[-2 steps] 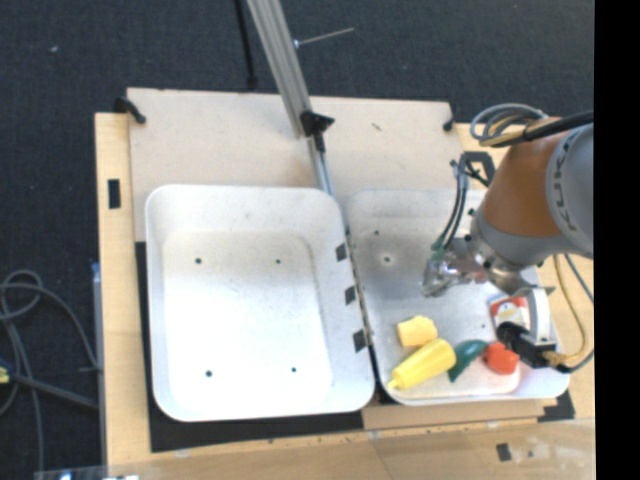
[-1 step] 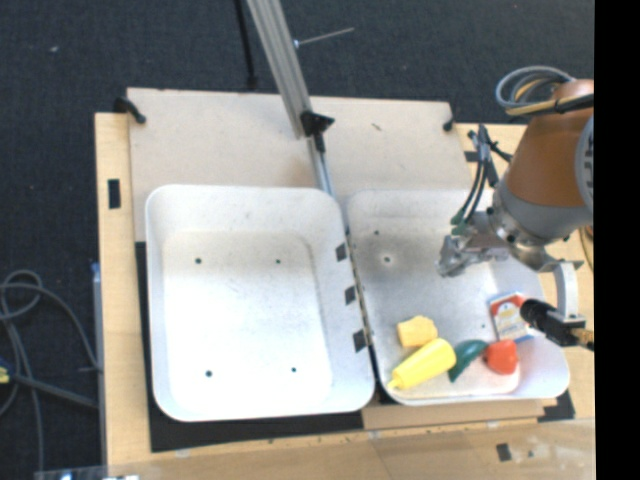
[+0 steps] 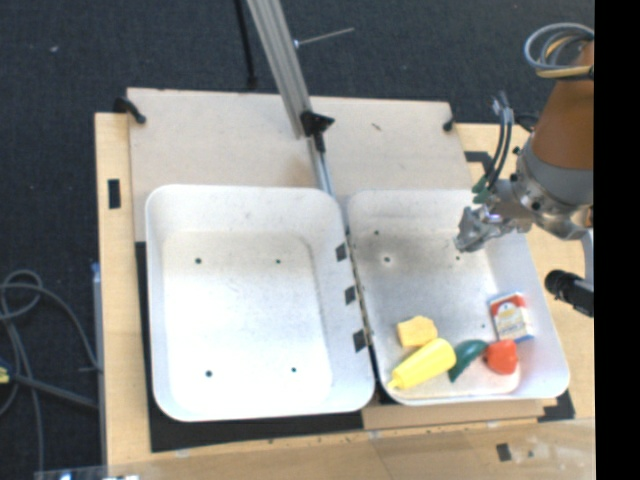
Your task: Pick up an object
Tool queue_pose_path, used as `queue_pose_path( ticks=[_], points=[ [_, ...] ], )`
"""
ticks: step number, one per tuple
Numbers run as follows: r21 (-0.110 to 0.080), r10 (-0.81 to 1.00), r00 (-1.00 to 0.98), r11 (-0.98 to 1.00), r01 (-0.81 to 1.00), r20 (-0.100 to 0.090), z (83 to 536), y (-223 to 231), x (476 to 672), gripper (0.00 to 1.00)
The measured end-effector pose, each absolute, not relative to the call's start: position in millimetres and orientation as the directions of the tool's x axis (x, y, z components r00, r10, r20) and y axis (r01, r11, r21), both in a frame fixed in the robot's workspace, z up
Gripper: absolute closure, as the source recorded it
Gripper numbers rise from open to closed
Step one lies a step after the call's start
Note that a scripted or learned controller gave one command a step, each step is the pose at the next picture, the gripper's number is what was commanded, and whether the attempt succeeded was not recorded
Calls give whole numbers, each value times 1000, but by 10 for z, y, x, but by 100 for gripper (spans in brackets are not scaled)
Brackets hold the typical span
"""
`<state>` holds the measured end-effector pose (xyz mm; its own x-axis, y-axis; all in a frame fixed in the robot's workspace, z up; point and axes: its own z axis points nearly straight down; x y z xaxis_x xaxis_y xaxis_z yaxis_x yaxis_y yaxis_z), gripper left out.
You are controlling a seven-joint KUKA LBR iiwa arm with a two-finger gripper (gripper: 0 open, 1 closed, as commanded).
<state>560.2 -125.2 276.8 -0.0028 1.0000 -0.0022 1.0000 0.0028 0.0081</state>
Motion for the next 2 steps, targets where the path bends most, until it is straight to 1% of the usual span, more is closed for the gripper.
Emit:
queue_pose_path(
  ticks=[1,2],
  points=[
    [2,1000,-7,7,1000,1,2788,-690,5593,100],
    [0,1000,-6,6,1000,1,2618,-195,5493,100]
  ],
)
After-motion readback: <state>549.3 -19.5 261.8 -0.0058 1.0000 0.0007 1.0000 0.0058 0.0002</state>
